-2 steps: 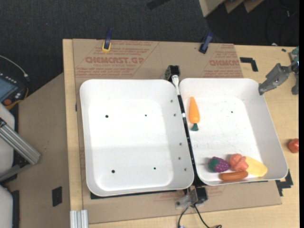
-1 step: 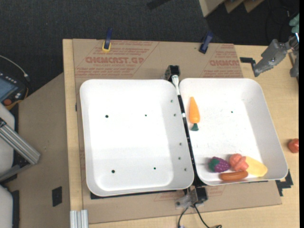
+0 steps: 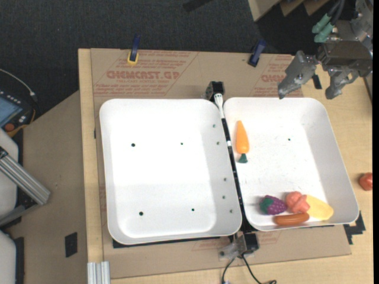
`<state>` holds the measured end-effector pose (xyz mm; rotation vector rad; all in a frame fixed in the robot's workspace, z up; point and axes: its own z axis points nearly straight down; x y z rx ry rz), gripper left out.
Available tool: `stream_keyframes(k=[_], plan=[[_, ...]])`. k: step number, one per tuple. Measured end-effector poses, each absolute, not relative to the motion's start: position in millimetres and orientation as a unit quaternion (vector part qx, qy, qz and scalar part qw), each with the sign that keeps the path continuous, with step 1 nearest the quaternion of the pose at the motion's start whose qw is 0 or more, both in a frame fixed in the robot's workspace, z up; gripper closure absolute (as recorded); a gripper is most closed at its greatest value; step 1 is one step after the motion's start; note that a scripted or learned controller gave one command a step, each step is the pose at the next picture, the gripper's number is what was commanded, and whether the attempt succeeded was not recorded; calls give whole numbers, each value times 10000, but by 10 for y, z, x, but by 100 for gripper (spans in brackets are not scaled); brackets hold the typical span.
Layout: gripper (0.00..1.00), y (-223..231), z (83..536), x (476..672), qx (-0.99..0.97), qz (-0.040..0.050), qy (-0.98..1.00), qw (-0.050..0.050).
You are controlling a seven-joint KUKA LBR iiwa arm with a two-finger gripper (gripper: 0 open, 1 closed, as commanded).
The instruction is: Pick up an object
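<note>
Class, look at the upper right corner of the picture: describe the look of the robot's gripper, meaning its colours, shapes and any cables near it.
The gripper has two grey metal fingers, angular and tapering to their tips, under a dark boxy body. Above it sits a small teal part, with dark cables curving beside it.
</note>
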<state>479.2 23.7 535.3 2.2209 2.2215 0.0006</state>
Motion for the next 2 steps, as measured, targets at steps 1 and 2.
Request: stream_keyframes(k=[1, 2], plan=[[0, 825, 5350, 4793, 7057, 9, 7085, 4], [0, 1625, 5354, 4863, 7065, 24, 7077, 12]])
